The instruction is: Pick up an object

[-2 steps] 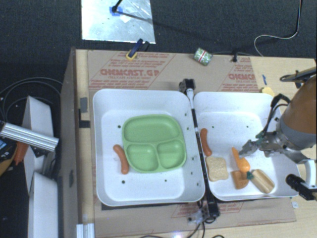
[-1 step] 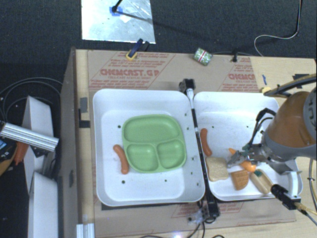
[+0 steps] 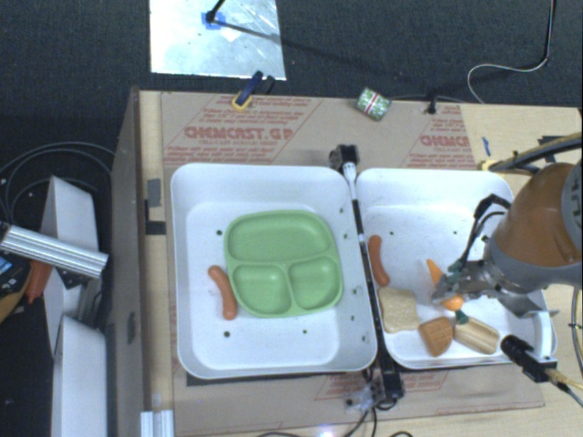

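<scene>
gripper (image 3: 453, 289) is low in the right bin (image 3: 419, 198), finger state cannot be told. a carrot (image 3: 435, 269) lies just left of it, touching or nearly so. bread slice (image 3: 398, 309) and a wooden block (image 3: 476, 337) sit near below it. a sausage (image 3: 375, 259) lies further left.

Bright, even overhead light; the white bins (image 3: 273, 180) glare slightly, shadows are faint, and the whole frame looks soft, perhaps low-resolution.
</scene>
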